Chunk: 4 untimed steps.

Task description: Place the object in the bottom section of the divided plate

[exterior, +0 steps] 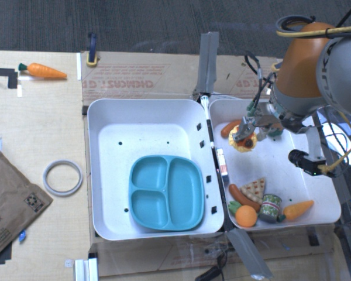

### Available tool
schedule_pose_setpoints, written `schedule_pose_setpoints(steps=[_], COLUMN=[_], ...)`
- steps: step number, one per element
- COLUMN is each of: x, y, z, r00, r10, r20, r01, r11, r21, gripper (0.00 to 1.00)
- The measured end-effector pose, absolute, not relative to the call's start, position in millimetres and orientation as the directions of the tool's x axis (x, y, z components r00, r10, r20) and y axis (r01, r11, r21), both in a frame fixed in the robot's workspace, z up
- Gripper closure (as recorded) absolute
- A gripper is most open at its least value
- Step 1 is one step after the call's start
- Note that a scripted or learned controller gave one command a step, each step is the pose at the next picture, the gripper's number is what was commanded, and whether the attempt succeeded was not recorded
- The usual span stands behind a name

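The blue divided plate lies in the left white bin, with two small sections on its left and one long section on its right. My gripper is over the upper part of the right bin, directly on top of a small yellow toy. The toy shows just below the gripper's tip, and I cannot tell whether it is gripped or lying on the bin floor. An orange-red piece sits just left of the gripper.
At the right bin's front lie a sausage, a pizza wedge, an orange ball, a small can and a carrot. On the bench to the left are another carrot, a tape ring and a cardboard box.
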<state>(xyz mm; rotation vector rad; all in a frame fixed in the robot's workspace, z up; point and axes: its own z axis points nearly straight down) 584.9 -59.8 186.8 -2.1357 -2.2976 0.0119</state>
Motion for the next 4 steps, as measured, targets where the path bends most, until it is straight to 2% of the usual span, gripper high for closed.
schedule_pose_setpoints(steps=[1,2,3,4], x=[542.3,478.1,478.2,507.6], y=[10,67,66,101], z=[187,188,188,234], r00=[-0.103,-0.177,-0.176,-0.126], r10=[0.995,0.984,0.984,0.992], r20=[-0.001,0.000,-0.001,-0.002], r01=[0.995,0.984,0.984,0.992], r11=[0.103,0.177,0.176,0.126], r21=[-0.009,-0.009,-0.008,-0.003], gripper=[1.00,1.00,0.00,0.00])
